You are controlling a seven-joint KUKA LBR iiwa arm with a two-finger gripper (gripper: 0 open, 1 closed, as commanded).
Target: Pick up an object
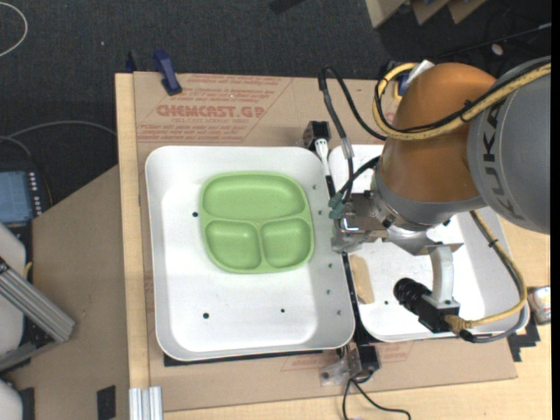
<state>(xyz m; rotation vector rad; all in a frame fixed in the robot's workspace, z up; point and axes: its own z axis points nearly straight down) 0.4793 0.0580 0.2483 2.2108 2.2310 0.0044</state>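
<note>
We see a pale green, three-compartment tray [257, 221] lying flat in the left bin [175, 278]; at its 3 o'clock hangs the arm [437, 147].

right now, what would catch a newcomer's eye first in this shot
The pale green divided plate stands out first, lying alone in the middle of the left bin. Next is the big arm with its orange band, reaching in from the right and looming over the right bin. Under it, a small tan stick lies by that bin's left edge.
</note>
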